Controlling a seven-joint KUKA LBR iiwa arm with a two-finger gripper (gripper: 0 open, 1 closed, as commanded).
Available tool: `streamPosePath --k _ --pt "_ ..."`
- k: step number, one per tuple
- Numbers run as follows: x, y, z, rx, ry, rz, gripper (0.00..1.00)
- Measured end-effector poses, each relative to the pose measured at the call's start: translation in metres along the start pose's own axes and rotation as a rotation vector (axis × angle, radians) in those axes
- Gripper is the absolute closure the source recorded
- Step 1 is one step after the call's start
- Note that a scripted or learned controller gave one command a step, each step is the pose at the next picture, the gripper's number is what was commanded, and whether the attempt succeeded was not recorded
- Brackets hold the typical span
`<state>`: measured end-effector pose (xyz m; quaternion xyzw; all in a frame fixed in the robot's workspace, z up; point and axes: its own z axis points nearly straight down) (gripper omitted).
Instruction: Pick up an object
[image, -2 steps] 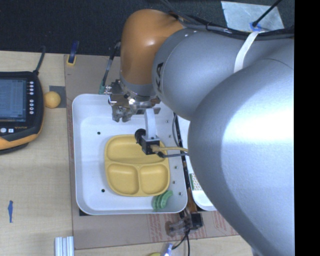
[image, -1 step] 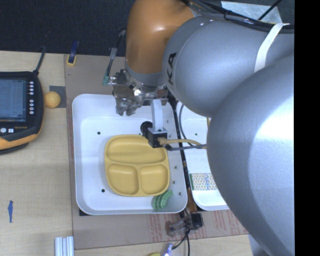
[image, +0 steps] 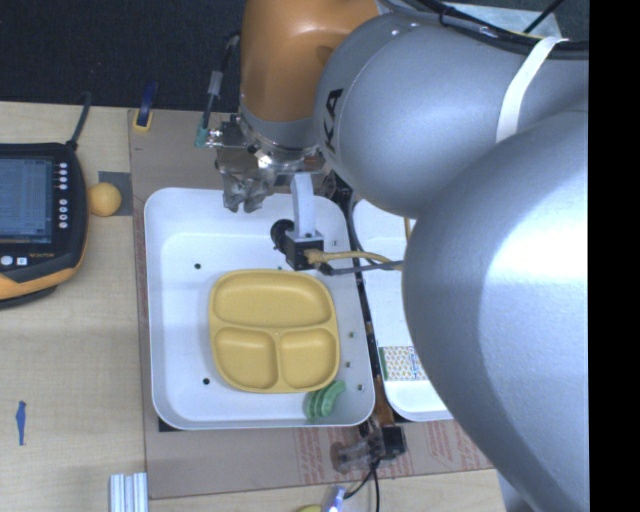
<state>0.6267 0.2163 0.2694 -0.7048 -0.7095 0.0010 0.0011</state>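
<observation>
Where the arm (image: 480, 200) looms, right bin (image: 415, 395) hides.

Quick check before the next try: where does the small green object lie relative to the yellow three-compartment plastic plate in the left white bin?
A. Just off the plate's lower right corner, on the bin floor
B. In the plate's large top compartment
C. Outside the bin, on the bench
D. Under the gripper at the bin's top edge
A: the small green object lies on the floor of the left white bin, by the lower right corner of the yellow three-compartment plate.
</observation>
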Motion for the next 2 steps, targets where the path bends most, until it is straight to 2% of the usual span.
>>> streamPosePath --k 1,2 --pt "0.0 0.0 0.0 0.001 0.0 0.0 0.0" --pt "-0.028 0.025 0.122 0.004 -0.003 0.002 0.0"
